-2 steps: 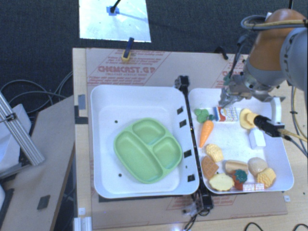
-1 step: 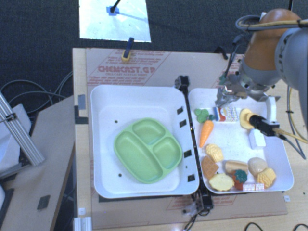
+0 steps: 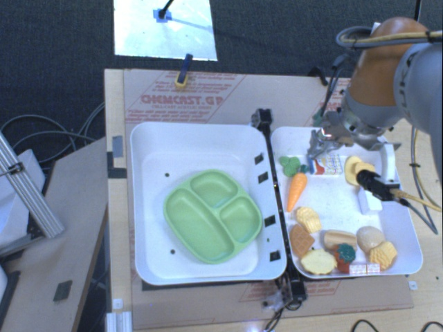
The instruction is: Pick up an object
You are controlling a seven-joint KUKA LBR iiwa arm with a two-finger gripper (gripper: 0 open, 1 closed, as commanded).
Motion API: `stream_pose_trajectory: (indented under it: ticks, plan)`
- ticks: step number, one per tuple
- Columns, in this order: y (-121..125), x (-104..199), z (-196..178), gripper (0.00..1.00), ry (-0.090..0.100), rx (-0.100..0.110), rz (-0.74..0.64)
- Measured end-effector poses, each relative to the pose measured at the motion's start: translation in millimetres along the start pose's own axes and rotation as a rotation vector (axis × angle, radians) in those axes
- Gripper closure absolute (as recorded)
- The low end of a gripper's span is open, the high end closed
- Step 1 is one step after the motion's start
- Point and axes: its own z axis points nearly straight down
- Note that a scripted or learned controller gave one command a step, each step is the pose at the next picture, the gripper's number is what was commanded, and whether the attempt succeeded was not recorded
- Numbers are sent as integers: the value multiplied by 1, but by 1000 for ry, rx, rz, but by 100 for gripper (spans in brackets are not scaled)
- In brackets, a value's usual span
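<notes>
Reaching into the right bin for a pick

My gripper (image 3: 320,146) hangs near the right bin's (image 3: 410,239) far-left corner, grasp state unreadable; carrot (image 3: 295,189) lies just beside the left wall. Next I'd judge: centre over it, then descend.

Bench (image 3: 208,92) with printed brown board, bearing left bin (image 3: 149,185) and right bin (image 3: 401,237) side by side, touching.

The brown sheet (image 3: 183,99) under the bins bears red print, seemingly "CHEMCAST GP".
</notes>
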Motion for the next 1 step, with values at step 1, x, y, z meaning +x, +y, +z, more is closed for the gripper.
stream_pose_trajectory:
  ticks: [1]
  plan:
    - [-5,4,-16,100,1,-3,-1]
